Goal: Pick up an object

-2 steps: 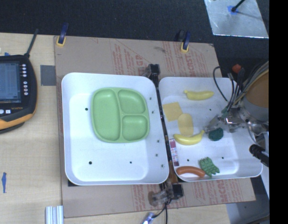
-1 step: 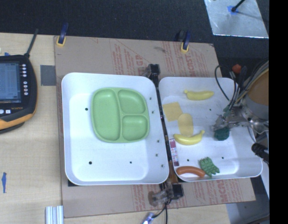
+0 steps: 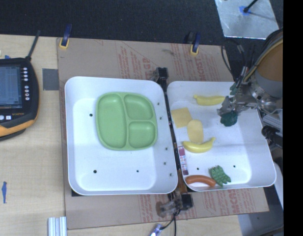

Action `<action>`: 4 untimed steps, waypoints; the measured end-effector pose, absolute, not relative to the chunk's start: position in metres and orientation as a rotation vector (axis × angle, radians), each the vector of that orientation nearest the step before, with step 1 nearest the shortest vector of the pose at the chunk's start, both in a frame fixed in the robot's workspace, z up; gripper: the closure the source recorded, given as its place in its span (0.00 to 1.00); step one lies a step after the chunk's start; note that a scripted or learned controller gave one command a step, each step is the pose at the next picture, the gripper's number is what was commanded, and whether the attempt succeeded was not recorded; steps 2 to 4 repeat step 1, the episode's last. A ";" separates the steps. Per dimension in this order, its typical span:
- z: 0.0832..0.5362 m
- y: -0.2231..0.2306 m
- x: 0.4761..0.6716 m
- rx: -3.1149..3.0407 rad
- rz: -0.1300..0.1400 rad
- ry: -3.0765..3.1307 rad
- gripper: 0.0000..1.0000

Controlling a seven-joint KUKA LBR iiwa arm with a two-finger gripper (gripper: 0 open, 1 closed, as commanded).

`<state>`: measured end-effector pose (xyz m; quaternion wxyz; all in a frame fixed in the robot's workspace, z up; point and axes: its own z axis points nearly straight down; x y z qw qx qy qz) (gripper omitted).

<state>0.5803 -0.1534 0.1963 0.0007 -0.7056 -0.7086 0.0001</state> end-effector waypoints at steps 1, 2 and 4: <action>0.204 -0.083 0.627 -2.215 0.001 -2.224 1.00; 0.204 -0.083 0.627 -2.215 0.001 -2.224 1.00; 0.204 -0.083 0.627 -2.215 0.001 -2.224 1.00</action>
